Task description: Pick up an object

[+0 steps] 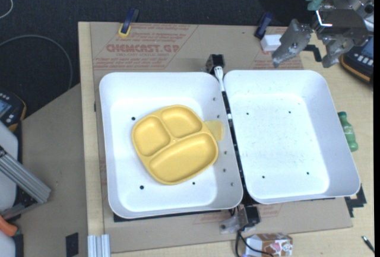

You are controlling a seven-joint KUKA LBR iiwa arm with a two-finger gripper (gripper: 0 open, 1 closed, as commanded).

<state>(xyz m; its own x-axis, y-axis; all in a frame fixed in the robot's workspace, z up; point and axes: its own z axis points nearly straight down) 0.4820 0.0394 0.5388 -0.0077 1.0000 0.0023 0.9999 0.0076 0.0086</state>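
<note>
Right now my tool [306,48] sits in the upper right of the frame, above the far edge of the right bin [332,184] and over the brown cardboard sheet [178,45] rather than inside either bin. Two grey fingers hang down from it, one toward the bin's far left corner [290,43] and one further right; they stand apart with nothing between them, so my tool is wide and carries nothing. The thing to pick is a yellow divided plate [174,144] with three compartments, lying flat in the middle of the left bin [116,190], tilted a little against the bin's sides, with its right edge near the wall that the two bins share. It is well apart from my tool, across the frame and lower. A small pale yellow piece [215,129] lies just beside the plate's right rim, touching or nearly touching it; I cannot tell which. The right bin shows a few small dark dots on its floor. Both bins rest on the cardboard sheet that covers the worktop [53,131], with clips at the sheet's far edge, one yellow [126,23] and one blue [262,24].
</note>
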